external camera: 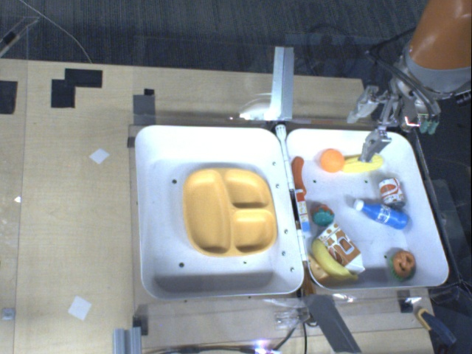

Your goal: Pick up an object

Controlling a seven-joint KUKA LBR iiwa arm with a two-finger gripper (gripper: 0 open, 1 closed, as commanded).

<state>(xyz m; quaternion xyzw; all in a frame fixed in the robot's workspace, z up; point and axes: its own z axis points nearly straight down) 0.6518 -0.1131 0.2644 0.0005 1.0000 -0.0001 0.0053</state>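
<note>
The right bin (pixel 431 220) holds several small items. An orange ball (pixel 332 160) lies beside a yellow piece (pixel 366 166) near the bin's far edge. Below them are a red-and-white can (pixel 391 191), a blue bottle (pixel 383 214), a teal lump (pixel 322 216), a red sausage (pixel 297 174), a banana (pixel 328 261), a brown-and-white carton (pixel 341 245) and a brown fruit-like toy (pixel 402 262). My gripper (pixel 373 147) hangs at the far edge of the bin, right above the yellow piece's far end. Nothing shows held in it.
The left bin (pixel 158 190) carries a yellow divided plate (pixel 228 210) in its middle. A metal post (pixel 283 83) stands behind the seam between the bins. The arm's orange band (pixel 442 28) fills the top right corner.
</note>
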